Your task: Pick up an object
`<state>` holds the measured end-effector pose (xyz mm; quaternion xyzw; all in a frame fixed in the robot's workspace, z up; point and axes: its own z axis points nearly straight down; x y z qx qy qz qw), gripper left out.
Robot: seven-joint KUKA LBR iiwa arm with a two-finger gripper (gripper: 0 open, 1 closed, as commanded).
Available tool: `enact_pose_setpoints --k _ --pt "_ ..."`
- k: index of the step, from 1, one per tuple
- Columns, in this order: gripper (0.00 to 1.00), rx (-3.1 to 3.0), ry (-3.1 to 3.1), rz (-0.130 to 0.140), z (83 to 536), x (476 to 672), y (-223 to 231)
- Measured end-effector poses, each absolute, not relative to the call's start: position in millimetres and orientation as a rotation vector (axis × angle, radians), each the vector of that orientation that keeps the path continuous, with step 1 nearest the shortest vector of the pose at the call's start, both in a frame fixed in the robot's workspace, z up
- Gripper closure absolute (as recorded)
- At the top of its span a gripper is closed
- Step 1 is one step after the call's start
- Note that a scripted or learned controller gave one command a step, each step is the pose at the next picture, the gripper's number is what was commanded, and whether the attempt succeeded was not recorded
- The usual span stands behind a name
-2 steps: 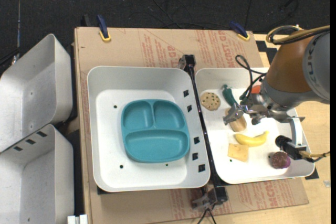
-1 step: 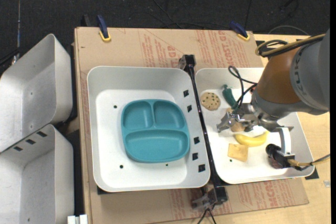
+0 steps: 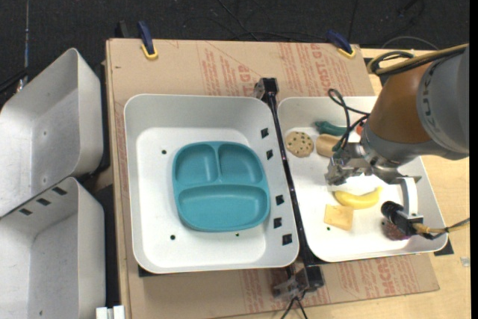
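The right bin (image 3: 317,246) holds several small items. A yellow banana (image 3: 358,199) lies near its middle, with a pale yellow block (image 3: 338,217) just in front of it. A round speckled cookie (image 3: 300,143) and a tan rounded piece (image 3: 326,146) sit toward the back left, beside a green-handled item (image 3: 329,128). My gripper (image 3: 341,171) hangs low over the bin, right above the banana's left end and just in front of the tan piece. Nothing visible is lifted off the bin floor.
The left bin (image 3: 142,160) holds a teal divided plate (image 3: 221,186). A black divider rail (image 3: 282,168) runs between the two bins. The arm's grey and orange body (image 3: 418,112) covers the right bin's back right corner. Two white tubs (image 3: 45,160) stand left of the bench.
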<state>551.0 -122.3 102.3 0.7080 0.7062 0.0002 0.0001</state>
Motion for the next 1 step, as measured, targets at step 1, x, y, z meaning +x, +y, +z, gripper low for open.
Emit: enact_pose_setpoints --k 1 --pt "1.00 2.217 2.221 0.003 164.9 550.2 -121.0"
